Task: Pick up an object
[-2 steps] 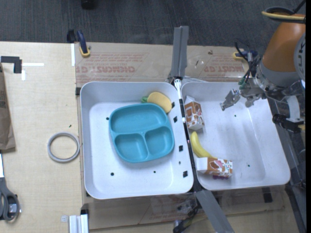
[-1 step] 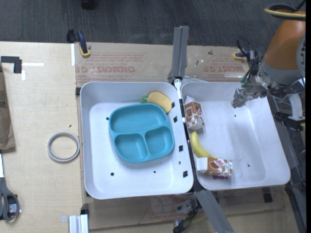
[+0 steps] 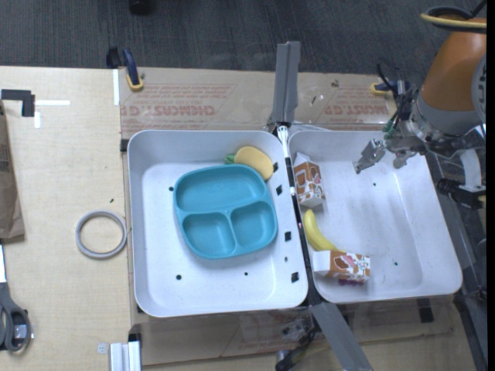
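My gripper [image 3: 384, 158] hangs over the far part of the right bin [image 3: 402, 230], below the orange-banded wrist. Its fingers [image 3: 368, 158] stand open with nothing between them. Along that bin's left wall stands a brown-and-white carton [image 3: 308, 183], well left of the gripper. A yellow banana [image 3: 315, 234] lies below the carton. A second brown-and-white carton [image 3: 346, 267] lies on its side near the bin's front left corner. In the left bin [image 3: 155, 269] a blue divided plate [image 3: 225, 210] lies flat. A yellow lemon-like fruit [image 3: 255, 159] rests at the plate's far right edge.
A grey divider post [image 3: 286, 83] rises between the bins at the back. On the bench to the left lie a grey tape ring [image 3: 101, 233] and scissors [image 3: 13, 325]. The arm's body occupies the upper right.
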Available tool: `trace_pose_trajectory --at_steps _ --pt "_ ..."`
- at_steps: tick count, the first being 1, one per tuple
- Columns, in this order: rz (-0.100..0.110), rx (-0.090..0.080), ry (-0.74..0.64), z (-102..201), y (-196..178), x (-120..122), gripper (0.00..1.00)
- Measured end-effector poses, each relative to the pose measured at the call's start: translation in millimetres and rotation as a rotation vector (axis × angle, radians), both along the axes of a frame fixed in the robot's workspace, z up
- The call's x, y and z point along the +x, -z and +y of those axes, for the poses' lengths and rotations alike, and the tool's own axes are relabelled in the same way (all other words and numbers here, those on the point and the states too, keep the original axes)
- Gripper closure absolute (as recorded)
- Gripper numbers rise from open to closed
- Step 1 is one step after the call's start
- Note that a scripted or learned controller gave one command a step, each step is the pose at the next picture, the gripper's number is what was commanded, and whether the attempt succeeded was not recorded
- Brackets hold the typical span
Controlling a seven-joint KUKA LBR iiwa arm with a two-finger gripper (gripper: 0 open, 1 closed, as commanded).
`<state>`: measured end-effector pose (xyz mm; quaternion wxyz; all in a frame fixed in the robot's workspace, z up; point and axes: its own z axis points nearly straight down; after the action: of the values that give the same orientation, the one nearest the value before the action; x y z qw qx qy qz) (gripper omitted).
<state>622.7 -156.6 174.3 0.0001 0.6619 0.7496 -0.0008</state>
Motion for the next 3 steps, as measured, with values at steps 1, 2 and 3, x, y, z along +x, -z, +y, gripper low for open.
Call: trace_pose_trajectory --at_steps 1,2,3 --pt "0.001 -0.004 -0.348 48 83 -3 0.00" --pt "-0.001 -0.002 -0.342 47 73 -3 1.00" --pt "-0.003 -0.003 -0.335 45 64 -3 1.00"
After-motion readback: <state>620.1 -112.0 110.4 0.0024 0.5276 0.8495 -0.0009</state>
